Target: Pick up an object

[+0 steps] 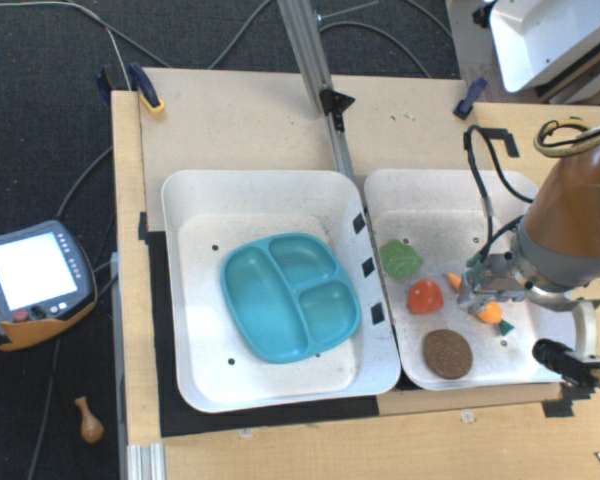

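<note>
Camera view: gripper (483, 296) is low in the right bin (432, 193), over small orange pieces (491, 314); finger state cannot be determined. Green object (401, 259), red object (425, 296) and brown disc (447, 353) lie left of it. Left bin (195, 268) holds a blue divided plate (290, 296)

arm (570, 233): grey body | orange band | black cables along wrist

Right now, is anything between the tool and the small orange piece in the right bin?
Nothing visible. The tool sits right at the orange piece, with the red tomato and brown disc off to the side.
</note>
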Robot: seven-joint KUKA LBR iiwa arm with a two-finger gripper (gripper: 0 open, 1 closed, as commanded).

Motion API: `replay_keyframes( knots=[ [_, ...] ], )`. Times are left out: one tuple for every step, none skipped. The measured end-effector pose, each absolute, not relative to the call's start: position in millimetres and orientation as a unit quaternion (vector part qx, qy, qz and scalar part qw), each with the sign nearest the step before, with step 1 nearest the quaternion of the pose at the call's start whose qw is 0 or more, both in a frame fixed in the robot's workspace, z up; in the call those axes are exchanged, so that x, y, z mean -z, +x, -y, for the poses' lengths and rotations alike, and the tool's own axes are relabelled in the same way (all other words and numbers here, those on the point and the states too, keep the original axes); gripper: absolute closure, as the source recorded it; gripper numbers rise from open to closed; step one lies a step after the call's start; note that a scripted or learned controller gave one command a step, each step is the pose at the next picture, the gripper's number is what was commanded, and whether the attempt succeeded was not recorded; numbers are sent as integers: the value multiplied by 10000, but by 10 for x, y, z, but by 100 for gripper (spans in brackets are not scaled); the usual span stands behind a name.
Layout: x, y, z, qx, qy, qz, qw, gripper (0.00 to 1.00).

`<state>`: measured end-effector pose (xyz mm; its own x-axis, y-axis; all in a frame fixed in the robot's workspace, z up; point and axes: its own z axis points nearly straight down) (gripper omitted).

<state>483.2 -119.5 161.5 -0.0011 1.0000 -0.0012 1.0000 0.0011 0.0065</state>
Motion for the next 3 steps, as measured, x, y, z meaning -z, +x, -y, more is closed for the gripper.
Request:
replay_keyframes(
  knots=[
    [-2064, 4847, 1132, -18, 7063, -7079, 25, 100],
    [-2596, 4852, 1131, -14, 7066, -7076, 20, 100],
    [-2581, 4929, 686, -14, 7051, -7091, 2, 100]
  ],
)
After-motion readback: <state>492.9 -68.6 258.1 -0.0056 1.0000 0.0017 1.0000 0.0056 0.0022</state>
